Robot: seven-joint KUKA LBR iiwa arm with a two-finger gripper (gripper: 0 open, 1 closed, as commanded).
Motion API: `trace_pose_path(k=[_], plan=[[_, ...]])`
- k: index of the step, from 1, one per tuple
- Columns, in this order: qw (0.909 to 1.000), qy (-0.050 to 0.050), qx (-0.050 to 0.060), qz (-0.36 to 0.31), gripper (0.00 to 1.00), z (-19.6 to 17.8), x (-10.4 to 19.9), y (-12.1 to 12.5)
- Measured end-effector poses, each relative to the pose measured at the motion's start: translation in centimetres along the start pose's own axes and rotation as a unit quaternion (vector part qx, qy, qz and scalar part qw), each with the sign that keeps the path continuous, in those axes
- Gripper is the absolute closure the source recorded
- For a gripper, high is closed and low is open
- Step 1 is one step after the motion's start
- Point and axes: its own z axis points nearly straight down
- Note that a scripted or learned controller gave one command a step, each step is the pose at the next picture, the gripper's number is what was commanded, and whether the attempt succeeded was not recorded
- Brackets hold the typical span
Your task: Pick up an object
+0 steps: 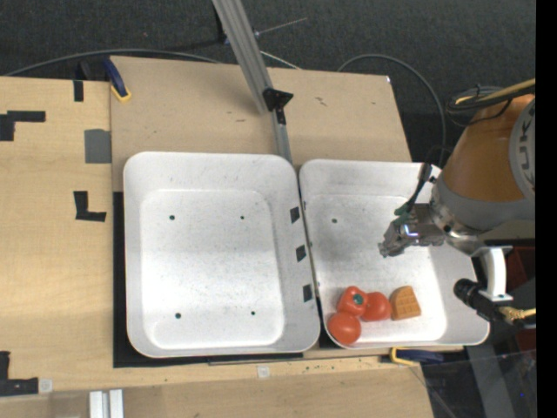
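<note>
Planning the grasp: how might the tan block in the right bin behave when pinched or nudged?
The tan block looks boxy with flat sides, so it probably slides rather than rolls. It touches the red pieces, so a push may shift them too. Its ridged surface suggests decent grip, though stiffness is unclear.

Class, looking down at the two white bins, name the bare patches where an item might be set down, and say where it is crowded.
The left bin offers bare floor from wall to wall. In the right bin, the back half by the divider is bare. It is crowded at the near edge, where the red objects and the tan block cluster, with the gripper above them.
</note>
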Motion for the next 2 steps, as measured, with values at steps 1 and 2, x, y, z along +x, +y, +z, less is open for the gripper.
trace_pose_path(k=[1, 2], plan=[[1.0000, 0.001, 0.003, -0.002, 1.00, 0.0, 4.5, 1.7], [1.0000, 0.001, 0.002, -0.003, 1.00, -1.5, 9.4, 2.7]])
